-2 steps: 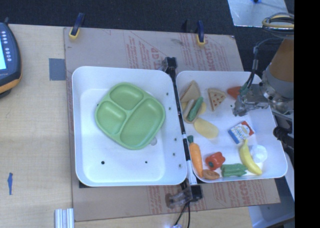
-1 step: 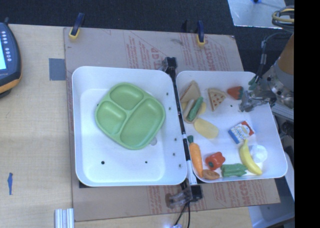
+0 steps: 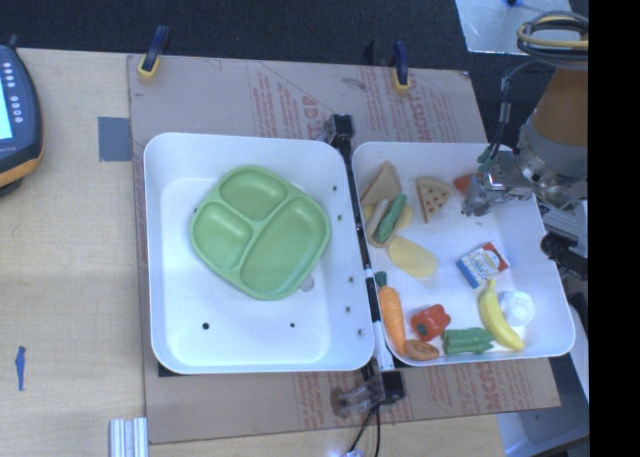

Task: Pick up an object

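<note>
The right bin [image 3: 535,245] holds several toy foods: a bread slice [image 3: 380,183], a green pickle [image 3: 390,217], a pizza wedge [image 3: 432,197], a pale yellow lump [image 3: 412,257], a blue and white carton [image 3: 480,265], a banana [image 3: 497,317], a carrot [image 3: 392,317], a red pepper [image 3: 430,321] and a green vegetable [image 3: 466,341]. My gripper [image 3: 478,195] hangs over the bin's far right part, just right of the pizza wedge. A small red piece [image 3: 462,183] lies by its left side. I see nothing held.
The left bin [image 3: 170,275] carries a green divided plate [image 3: 262,232]. A handheld pendant [image 3: 15,115] rests at the bench's left edge. Clamps [image 3: 152,53] [image 3: 400,70] pin the cardboard sheet at the back. A black clip [image 3: 342,130] sits between the bins.
</note>
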Tool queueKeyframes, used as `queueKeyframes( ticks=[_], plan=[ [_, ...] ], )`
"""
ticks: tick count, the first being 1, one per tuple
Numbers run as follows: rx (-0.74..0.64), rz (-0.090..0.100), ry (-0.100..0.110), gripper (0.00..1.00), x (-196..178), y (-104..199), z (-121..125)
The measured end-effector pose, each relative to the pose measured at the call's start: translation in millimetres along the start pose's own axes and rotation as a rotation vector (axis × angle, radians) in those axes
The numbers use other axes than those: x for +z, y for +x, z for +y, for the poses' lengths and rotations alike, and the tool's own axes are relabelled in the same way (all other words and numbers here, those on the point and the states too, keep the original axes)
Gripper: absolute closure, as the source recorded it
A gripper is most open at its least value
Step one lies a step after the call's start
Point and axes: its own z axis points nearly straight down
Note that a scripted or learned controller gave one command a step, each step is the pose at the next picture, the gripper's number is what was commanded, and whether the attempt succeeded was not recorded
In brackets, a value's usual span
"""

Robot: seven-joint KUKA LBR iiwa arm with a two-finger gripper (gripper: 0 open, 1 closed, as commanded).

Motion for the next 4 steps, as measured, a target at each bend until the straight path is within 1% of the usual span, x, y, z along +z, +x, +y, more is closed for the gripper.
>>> queueKeyframes(
  ticks=[1, 2, 3, 4],
  plan=[
    [0.003, 0.0, -0.003, 1.0, -37, -13, -3],
    [0.0, 0.0, -0.003, 1.0, -44, -16, 37],
    [0.005, 0.0, -0.001, 1.0, -58, -41, 19],
    [0.001, 0.002, 0.003, 1.0, -49, -28, 26]
  ],
)
